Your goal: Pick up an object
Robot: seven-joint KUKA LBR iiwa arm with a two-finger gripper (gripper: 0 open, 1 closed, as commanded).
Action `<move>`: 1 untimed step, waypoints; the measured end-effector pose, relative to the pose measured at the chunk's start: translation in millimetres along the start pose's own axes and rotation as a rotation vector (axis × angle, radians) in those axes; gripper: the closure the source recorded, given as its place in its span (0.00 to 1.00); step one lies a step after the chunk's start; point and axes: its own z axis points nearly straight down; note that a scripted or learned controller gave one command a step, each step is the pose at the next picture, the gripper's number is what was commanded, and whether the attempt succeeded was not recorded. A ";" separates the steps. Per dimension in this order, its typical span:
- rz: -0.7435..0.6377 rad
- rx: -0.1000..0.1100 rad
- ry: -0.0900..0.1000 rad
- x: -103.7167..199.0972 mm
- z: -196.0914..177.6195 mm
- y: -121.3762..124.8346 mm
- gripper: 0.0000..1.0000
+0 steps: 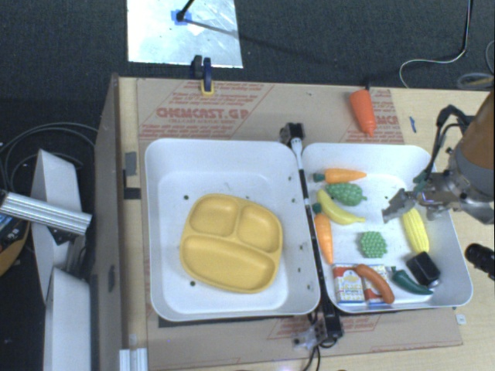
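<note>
From above, I see two white bins side by side on the bench. The left bin has a yellow plate in it. The plate has three parts.

The right bin is full of toy food. Near the top lies a small carrot. Just under it sits a dark green bumpy veggie. A yellow banana curves below that and touches it. A second carrot lies along the bin's left wall, pointing down. A round, light green bumpy ball sits near the middle. At the bottom is a small box with a picture on it, and a red sausage lies just beside it. A green pepper is next to the sausage, and a small black thing touches it. A yellow corn cob lies on the right side.

One more carrot, a fat orange one, lies on the bench outside the bins, up top.

The arm comes in from the right. Its jaws hang over the right bin, just above the top of the corn cob. They look spread apart a little, and nothing is between them.
</note>
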 end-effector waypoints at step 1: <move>0.002 0.003 0.000 4.6 99.9 21.5 0.00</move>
